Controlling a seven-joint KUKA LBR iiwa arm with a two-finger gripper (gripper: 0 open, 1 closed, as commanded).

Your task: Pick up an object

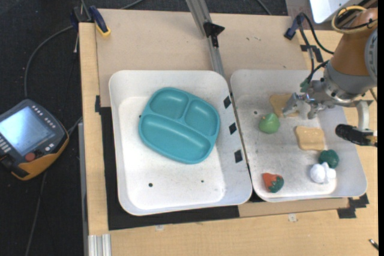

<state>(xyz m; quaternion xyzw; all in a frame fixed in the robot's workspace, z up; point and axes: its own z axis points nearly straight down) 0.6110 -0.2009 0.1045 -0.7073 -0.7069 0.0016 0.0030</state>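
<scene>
My gripper [303, 110] hangs low over the back of the right bin [354, 186], with two grey fingers [292, 108] spread apart and nothing between them. A tan piece [278, 102] lies just to its left, touching or nearly touching the left finger. A green pear-shaped toy [269, 123] sits in front of that piece. A pale yellow block [309, 138] lies just in front of the gripper. Nearer the front are a dark green item [329, 158], a white item [320, 174] and a red and green toy [273, 182].
The left bin [129, 189] holds a teal divided plate [179, 125]. A metal pole [198, 6] slants down to the gap between the bins. A black part [354, 134] juts over the right bin's right side. A handheld controller [27, 138] lies off the bench at left.
</scene>
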